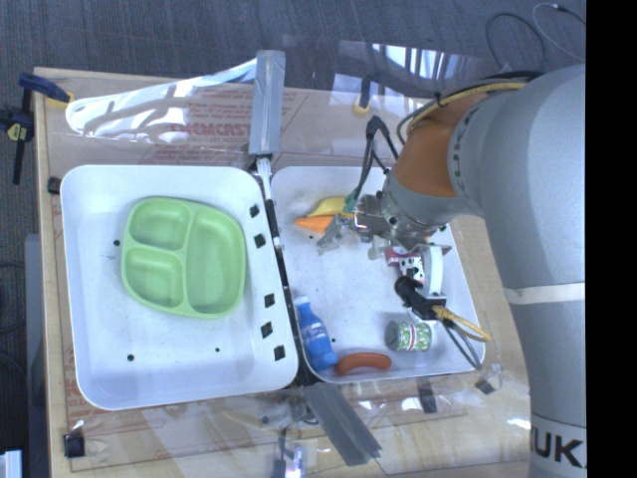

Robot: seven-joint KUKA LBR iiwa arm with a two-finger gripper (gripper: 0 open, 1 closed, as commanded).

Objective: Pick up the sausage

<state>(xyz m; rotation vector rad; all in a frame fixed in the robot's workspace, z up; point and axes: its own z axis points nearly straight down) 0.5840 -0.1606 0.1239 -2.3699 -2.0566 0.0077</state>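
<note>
**Sausage lies at the near edge of the right bin, apart from the gripper**

The grey arm reaches in from the right. The letters "UK" can be read near its base; the rest is cut off.

The left bin holds a green divided plate. Faint reddish print on the sheet behind it is too blurred to read.

In the right bin, a blue bottle lies along the left wall. The sausage lies just beside the bottle's lower end, against the near rim. A small can sits just above the sausage, its label unreadable.

A yellow piece and an orange piece touch at the far end. The gripper is beside them, well apart from the sausage. Whether it is closed or grasping anything cannot be told.
</note>
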